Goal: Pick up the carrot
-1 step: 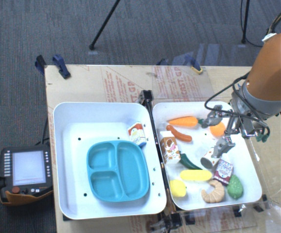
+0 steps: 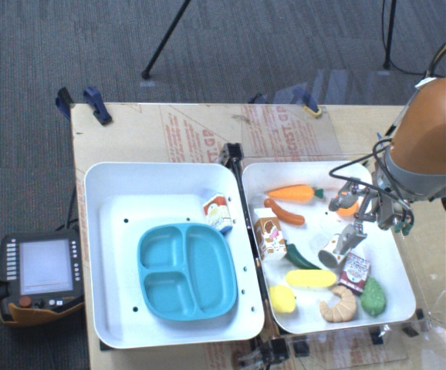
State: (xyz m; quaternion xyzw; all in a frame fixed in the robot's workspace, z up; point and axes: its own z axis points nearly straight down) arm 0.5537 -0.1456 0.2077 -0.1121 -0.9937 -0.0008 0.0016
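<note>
- Camera view: the orange plastic carrot with a green tip (image 2: 292,193) lies on its side near the far edge of the right shallow white bin (image 2: 405,280), untouched, with a reddish-orange sausage (image 2: 285,212) just beside it on the near side.
- The grey arm with an orange band (image 2: 426,133) reaches in from the right; its two-finger gripper (image 2: 351,216) hangs over the right bin's right half, well apart from the carrot, close to a small orange piece (image 2: 349,204).
- Whether the claw is spread or pressed together, I cannot tell; nothing is seen between its tips.
- In the same bin lie a small brown-and-white carton (image 2: 269,237), a dark green vegetable (image 2: 302,258), a yellow corn cob (image 2: 310,278), a yellow lemon (image 2: 282,299), a tan croissant (image 2: 338,306), a red-and-white packet (image 2: 355,272) and a green leafy piece (image 2: 373,297).
- The left white bin (image 2: 103,245) holds a blue compartment plate (image 2: 187,270) and a small red-and-white carton (image 2: 219,212) at the plate's far right corner.
</note>
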